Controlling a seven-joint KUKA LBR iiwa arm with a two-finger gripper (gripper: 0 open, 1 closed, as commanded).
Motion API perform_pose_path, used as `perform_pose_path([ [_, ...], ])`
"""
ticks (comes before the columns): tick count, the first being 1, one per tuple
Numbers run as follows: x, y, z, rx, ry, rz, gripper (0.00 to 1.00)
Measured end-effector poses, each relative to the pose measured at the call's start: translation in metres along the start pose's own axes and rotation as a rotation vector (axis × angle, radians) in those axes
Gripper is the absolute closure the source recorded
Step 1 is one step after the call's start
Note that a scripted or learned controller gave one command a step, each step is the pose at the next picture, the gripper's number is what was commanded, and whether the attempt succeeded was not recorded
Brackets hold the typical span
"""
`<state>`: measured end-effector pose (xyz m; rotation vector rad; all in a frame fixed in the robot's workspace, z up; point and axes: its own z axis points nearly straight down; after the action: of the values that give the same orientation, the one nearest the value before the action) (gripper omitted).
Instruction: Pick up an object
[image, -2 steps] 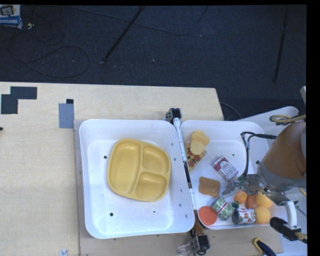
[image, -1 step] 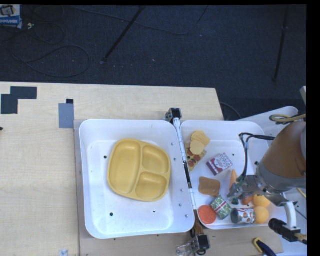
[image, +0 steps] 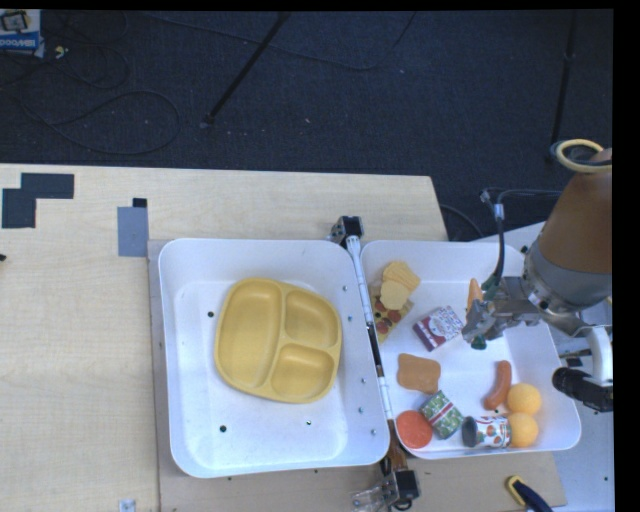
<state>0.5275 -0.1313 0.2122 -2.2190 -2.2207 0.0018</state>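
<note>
The right bin (image: 540, 440) holds several toy foods. Yellow cheese pieces (image: 399, 282) lie at its back left, with a red and white carton (image: 438, 327) near the middle and a brown toast slice (image: 418, 372) below it. Along the front sit a red disc (image: 414, 429), a green packet (image: 440, 412) and a small can (image: 487, 431). A sausage (image: 498, 385) and two oranges (image: 523, 399) lie at the front right. My gripper (image: 479, 328) hangs low over the bin's middle, just right of the carton and below an orange carrot piece (image: 473, 292).
The left bin (image: 190, 430) holds a yellow divided plate (image: 278, 338). A ridge with clamps (image: 365, 330) separates the two bins. The wooden bench (image: 70, 350) stretches to the left. The arm's grey and orange body (image: 580, 240) covers the right bin's far right side.
</note>
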Motion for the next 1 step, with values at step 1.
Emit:
perform_pose_path([
  [1,0.0653,0.0268,-0.0133,0.002,0.000,0.000,1.00],
])
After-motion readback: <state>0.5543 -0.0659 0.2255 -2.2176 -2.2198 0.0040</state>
